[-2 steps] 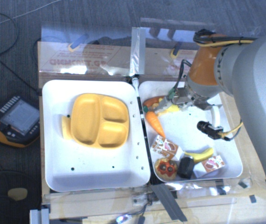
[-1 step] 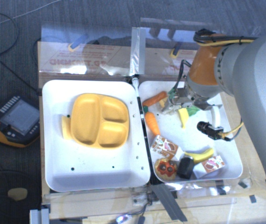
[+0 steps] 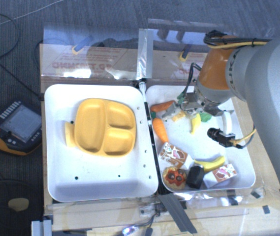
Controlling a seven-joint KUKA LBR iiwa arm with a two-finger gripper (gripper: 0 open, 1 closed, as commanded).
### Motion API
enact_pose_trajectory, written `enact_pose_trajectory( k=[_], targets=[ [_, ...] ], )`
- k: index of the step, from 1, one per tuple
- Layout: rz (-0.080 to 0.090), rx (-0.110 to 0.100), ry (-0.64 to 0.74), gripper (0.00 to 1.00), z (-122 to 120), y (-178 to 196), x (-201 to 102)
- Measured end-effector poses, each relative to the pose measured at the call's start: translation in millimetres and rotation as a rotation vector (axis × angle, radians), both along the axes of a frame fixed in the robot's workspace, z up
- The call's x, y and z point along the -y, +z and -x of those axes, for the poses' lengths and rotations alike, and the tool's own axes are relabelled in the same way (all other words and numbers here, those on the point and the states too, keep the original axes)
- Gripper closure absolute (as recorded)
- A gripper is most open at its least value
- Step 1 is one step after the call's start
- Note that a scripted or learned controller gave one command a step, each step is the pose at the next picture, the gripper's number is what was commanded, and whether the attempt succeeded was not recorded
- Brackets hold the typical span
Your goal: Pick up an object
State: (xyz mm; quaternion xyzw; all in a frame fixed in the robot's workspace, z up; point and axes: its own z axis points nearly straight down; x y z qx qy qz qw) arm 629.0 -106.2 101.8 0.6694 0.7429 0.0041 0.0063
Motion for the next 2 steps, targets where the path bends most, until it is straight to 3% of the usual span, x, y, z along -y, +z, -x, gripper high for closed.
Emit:
enact_pose_trajectory(
  k=[1,2],
  targets=[
    [-0.01,-0.002,-0.078,0.0,-4.6,-8.7,69.2],
    [0.0,-0.005,-0.092,0.0,-20.7,-12.5,38.3]
  ],
)
